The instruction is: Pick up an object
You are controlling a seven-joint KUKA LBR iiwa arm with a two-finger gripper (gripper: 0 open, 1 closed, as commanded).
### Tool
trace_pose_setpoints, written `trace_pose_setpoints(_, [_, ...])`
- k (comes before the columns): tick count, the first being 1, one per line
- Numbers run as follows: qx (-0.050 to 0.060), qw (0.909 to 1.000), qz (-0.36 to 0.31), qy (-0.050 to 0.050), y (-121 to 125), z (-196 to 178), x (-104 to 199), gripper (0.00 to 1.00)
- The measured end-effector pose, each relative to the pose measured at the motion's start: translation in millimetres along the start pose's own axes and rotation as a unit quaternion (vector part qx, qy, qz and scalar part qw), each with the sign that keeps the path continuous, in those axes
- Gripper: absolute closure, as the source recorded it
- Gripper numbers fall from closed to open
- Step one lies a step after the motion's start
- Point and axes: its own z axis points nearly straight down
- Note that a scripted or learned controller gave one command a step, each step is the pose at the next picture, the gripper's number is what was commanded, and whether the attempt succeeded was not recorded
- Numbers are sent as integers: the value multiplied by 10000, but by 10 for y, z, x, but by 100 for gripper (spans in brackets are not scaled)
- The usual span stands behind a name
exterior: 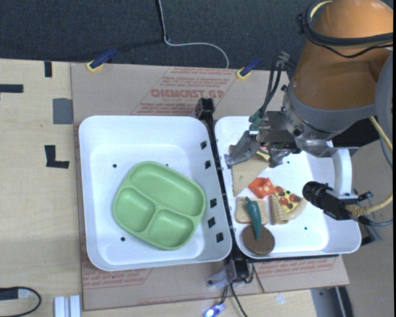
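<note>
- Claw point(245, 152) low over the right bin point(330, 243), near that bin's far-left corner, beside the divider between the bins; open or closed cannot be told, nothing seen held.
- Toy food heaped in the right bin's near-left part: red piece point(261, 187), pizza slice point(289, 201), pale slab point(275, 211), green pepper point(253, 212), brown disc point(259, 241) by the near wall.
- Red piece nearest the claw, just toward the near edge from it; likely the object in hand.
- Judged light, stiff, smooth plastic: little weight to bear, yet apt to slip or pop out under a hard pinch.
- Best taken across the narrow width, from above, away from the pizza slice touching its right side.
- Pepper long and thin, lying over the pale slab and onto the disc: easy to span across its middle, though liable to roll.
- Disc flat and wide, close to the wall: poor choice, little edge to grip.
- Green plate point(160, 205) alone in the left bin point(99, 137), tilted in plan, three compartments; light and stiff but broad, graspable only at the rim.
- Crowding the main risk: neighbours touching, so a closing claw could nudge the pile or catch two pieces.
</note>
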Motion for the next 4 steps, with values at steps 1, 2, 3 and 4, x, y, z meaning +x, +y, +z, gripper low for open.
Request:
trace_pose_setpoints(1, [-41, 10000, 35, -10, 24, -926, -102, 100])
trace_pose_setpoints(2, [107, 9999, 30, -24, -11, 747, 174, 100])
trace_pose_setpoints(3, [-24, 10000, 12, -2, 26, -159, 524, 100])
trace_pose_setpoints(4, [-33, 10000, -11, 11, 29, -1010, 1286, 100])
